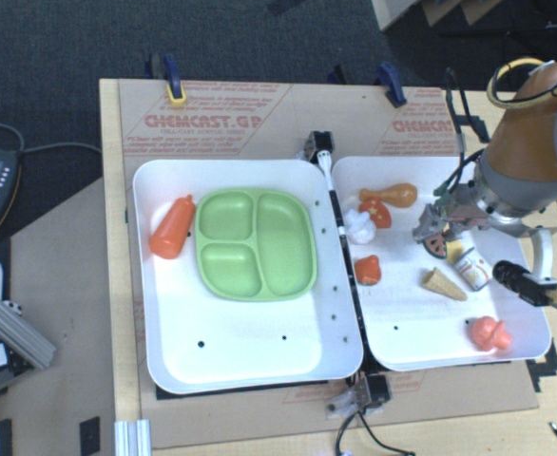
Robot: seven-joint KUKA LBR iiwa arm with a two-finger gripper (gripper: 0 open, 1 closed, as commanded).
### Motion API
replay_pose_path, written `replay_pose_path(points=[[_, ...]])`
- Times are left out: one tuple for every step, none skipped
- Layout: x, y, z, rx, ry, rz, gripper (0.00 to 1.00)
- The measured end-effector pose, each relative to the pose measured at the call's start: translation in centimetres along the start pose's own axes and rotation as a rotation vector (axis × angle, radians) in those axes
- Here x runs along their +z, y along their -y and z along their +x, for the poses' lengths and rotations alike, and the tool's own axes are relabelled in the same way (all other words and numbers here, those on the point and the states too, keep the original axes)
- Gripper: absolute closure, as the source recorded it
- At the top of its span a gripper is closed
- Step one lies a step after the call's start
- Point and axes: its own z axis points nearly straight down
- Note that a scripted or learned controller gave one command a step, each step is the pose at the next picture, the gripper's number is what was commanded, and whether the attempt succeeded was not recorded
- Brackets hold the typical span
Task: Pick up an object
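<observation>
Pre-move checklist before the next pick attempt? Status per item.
1. Hand over the right bin: ok.
2. Object between its fingers: cannot tell, hand sits low among items.
3. Candidates near hand: small white jar and tan wedge close by: ok.
4. Spacing: jar and wedge nearly touch, crowding a clean grasp: not ok.
5. Pink item isolated near the bin's front right corner: ok.
6. Left bin with green divided plate and orange bottle away from arm: ok.

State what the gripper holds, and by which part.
Cannot be told: the gripper sits low in the right bin beside a small bottle, its tips obscured.
</observation>
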Motion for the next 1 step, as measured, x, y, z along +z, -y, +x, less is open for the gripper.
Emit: replay_pose_path(points=[[-4.99, -1.09, -0.33, 0.0, 0.0, -0.001, 1.0]])
